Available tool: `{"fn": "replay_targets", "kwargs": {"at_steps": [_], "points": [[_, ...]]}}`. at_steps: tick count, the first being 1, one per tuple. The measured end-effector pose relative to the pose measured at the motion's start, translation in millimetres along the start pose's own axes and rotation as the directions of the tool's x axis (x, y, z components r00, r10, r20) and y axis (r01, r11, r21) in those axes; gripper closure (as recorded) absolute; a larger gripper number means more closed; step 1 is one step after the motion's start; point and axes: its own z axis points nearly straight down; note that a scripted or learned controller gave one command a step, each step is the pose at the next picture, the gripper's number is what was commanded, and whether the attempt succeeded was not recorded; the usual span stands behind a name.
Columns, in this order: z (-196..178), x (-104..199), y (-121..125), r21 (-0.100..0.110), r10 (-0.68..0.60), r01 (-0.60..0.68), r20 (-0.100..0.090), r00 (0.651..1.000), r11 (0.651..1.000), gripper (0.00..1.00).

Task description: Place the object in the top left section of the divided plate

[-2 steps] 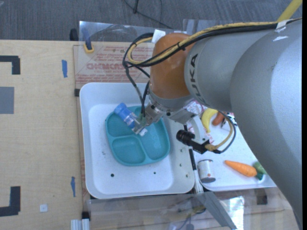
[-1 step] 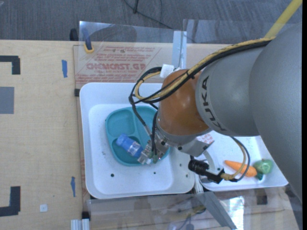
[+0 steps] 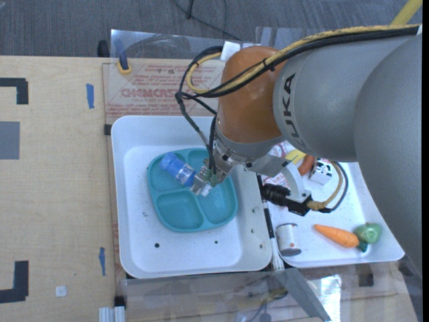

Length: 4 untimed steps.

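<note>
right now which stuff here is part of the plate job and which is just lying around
Part of the job:
- teal divided plastic plate in the left white bin
- clear plastic bottle with blue cap, lying in the plate's top left section
- gripper, over the plate

Just lying about, in the right bin:
- orange toy carrot
- small silver can
- green round toy

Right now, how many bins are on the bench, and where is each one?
2. The left bin holds the plate. The right bin holds a carrot and a can. The arm covers much of the right bin, so things there may be hidden.
</note>
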Motion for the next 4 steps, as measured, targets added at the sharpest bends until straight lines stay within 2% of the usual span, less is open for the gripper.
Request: {"fn": "replay_targets", "kwargs": {"at_steps": [1,2,3,4], "points": [[-108,-11,25,-0.001,-0.118,0.118,0.002,0.993,0.993,1.00],[46,49,-2,0.000,-0.275,0.275,-0.001,0.961,0.961,1.00],[-95,41,43,-0.001,0.004,-0.004,0.001,1.000,1.000,1.00],[45,32,-28,0.002,0.121,-0.121,-0.002,0.993,0.993,1.00]]}}
